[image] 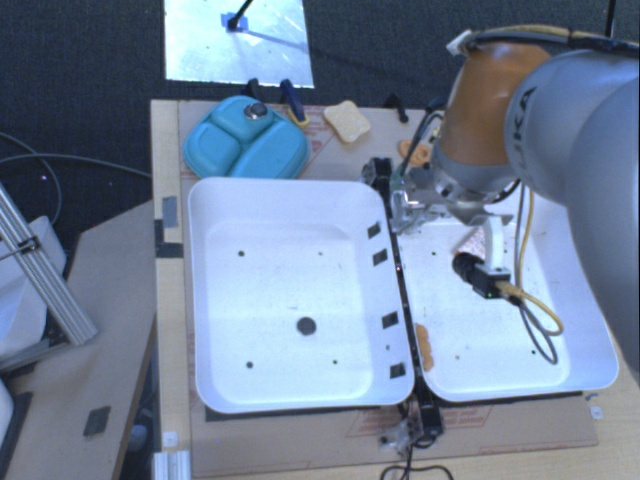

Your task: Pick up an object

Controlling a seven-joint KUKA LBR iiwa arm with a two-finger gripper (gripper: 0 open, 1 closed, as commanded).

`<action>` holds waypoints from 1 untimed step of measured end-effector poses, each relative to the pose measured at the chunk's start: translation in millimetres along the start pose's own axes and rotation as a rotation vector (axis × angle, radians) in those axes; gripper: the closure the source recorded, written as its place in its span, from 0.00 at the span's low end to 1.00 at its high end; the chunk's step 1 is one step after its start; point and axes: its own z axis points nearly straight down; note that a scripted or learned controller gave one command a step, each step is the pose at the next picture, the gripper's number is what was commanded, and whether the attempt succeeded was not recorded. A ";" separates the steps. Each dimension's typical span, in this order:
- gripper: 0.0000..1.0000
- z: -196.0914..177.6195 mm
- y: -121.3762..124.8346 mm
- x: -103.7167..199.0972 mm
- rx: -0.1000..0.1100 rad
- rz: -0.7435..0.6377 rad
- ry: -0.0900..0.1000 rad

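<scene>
Two smooth, glossy white plastic bins (pixel 290 298) sit on a matt brown cardboard-like bench (pixel 270 438). The arm (pixel 560 118) looks smooth grey metal.

Grey arm (pixel 560 118) reaching leftward, wrist angled down.

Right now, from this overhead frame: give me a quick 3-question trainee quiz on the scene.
1. True or false: the small dark disc lies in the left bin.
2. Which bin does the arm's orange band hang over? A) left B) right
3. Fill in: the blue divided tray sits outside the bins, beyond the ____ bin's far edge.

Key: 1 true. 2 B, the right bin; an orange-brown piece lies in it near the divider. 3 left.
</scene>
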 end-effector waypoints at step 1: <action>1.00 6.6 -81.9 27.0 0.015 0.008 -0.002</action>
